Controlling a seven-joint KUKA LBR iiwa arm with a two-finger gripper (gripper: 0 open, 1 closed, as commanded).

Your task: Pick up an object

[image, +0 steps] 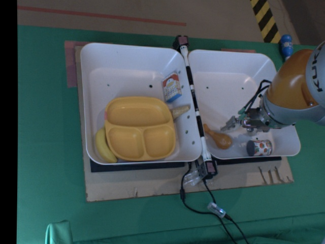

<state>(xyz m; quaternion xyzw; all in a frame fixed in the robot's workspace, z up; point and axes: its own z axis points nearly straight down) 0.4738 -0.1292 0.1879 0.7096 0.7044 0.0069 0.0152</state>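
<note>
- Lying nearest on the green counter (45,187): clear plug (215,209) with black cables.
- Resting in right bin (228,65): drumstick toy (218,137), small can (259,147).
- Hovering beside drumstick toy, apart from it: tool (232,124), fingers spread, gripping nothing.
- Sitting in left bin (117,60): yellow divided tray (140,128), banana (103,146), carton (171,87).

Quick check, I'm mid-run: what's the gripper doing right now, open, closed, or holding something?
Gripper: jaws open, holding nothing, hovering in the right bin just above and right of the orange chicken drumstick toy.
</note>
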